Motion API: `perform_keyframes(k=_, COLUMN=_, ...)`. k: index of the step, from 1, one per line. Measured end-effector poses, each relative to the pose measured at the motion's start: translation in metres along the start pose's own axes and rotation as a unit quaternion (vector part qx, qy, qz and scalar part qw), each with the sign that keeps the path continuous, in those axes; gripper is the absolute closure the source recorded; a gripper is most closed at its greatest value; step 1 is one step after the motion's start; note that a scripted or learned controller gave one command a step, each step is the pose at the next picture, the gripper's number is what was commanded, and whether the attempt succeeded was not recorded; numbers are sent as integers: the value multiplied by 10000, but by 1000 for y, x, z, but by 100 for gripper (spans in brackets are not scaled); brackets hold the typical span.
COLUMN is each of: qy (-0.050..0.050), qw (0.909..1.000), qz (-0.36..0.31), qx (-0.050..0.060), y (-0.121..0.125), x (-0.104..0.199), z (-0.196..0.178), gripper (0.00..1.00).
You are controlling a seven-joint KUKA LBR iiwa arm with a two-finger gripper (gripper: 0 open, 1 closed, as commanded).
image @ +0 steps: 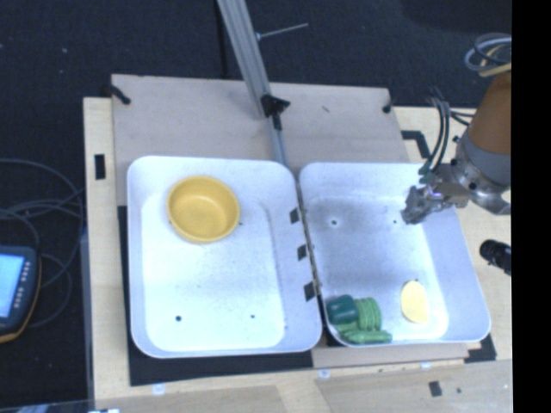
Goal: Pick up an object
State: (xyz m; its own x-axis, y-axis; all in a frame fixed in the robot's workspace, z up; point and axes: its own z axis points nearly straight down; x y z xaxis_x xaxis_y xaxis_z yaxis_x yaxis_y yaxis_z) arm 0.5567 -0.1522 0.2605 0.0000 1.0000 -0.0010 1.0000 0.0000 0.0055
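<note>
A yellow bowl [204, 209] sits in the upper left of the left bin [207, 334]. In the right bin [370, 231], a green ridged object [356, 317] lies at the front left corner, and a pale yellow lemon-like piece [415, 301] rests to its right. My gripper [417, 206] hangs over the right bin's upper right part, far from the green and yellow things. Nothing shows between its fingers.
A slanted metal pole [250, 54] rises from the back, ending over the seam between the bins. Cables and a handheld screen [15, 286] lie off the bench at the left. The arm's orange band [492, 123] is at the right edge.
</note>
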Motion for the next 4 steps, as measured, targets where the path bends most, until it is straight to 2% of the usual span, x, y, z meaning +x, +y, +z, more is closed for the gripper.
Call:
perform_keyframes(k=1, qy=8, qw=10000, qz=-19, qx=25, y=10, x=57, z=12, gripper=100)
perform_keyframes(k=3, qy=10, qw=10000, qz=-20, qx=23, y=32, x=155, z=-2, gripper=100)
perform_keyframes(k=4, qy=7, qw=10000, qz=-15, qx=33, y=46, x=208, z=13, gripper=100)
